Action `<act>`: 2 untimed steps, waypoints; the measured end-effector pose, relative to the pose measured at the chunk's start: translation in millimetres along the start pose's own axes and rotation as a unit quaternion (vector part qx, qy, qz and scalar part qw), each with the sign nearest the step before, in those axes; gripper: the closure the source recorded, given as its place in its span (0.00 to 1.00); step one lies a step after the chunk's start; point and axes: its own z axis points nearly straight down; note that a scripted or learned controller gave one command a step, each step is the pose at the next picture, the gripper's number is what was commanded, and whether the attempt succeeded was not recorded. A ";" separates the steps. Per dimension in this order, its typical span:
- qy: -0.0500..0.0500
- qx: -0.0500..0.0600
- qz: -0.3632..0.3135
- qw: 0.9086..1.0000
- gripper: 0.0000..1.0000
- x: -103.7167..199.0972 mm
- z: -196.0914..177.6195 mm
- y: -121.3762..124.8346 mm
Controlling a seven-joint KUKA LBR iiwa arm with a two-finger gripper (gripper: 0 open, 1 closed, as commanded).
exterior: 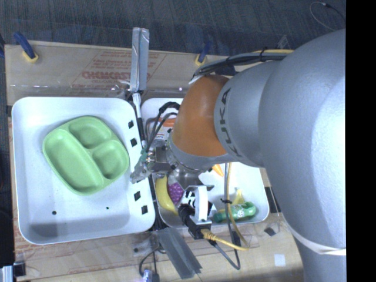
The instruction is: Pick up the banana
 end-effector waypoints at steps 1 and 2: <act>0.000 -0.002 0.054 0.999 0.00 -27.6 -0.5 4.4; 0.000 -0.002 0.054 0.999 0.00 -27.8 -0.5 4.4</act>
